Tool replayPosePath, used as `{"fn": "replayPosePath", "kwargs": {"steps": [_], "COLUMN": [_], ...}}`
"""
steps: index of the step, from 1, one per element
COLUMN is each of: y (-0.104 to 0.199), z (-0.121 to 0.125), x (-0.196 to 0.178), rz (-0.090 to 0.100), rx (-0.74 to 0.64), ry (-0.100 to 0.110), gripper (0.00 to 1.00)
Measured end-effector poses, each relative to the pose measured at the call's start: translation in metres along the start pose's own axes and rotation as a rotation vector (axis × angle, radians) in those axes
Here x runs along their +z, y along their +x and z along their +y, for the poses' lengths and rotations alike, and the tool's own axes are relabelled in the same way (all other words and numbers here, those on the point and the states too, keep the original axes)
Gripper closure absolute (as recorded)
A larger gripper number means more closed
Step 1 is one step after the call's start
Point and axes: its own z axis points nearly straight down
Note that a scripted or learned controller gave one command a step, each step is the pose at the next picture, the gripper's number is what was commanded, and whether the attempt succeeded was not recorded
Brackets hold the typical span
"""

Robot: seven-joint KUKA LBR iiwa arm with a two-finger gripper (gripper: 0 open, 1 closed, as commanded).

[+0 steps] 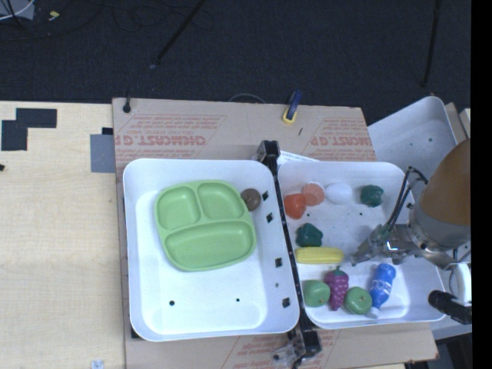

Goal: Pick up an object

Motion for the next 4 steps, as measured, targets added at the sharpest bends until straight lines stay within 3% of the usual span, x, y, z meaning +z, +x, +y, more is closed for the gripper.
{"fn": "replayPosePath", "kwargs": {"steps": [1, 2, 4], "y": [0.002, 0.0, -0.003], "z": [0.001, 0.001, -0.002], "x": [0.04, 0.029, -0.097], "rz": [-0.003, -0.002, -0.004], "rx": [-0.001, 0.005, 0.001], "ry": [-0.006, -0.006, -0.01], "gripper": [0.0, 1.0, 1.0]}}
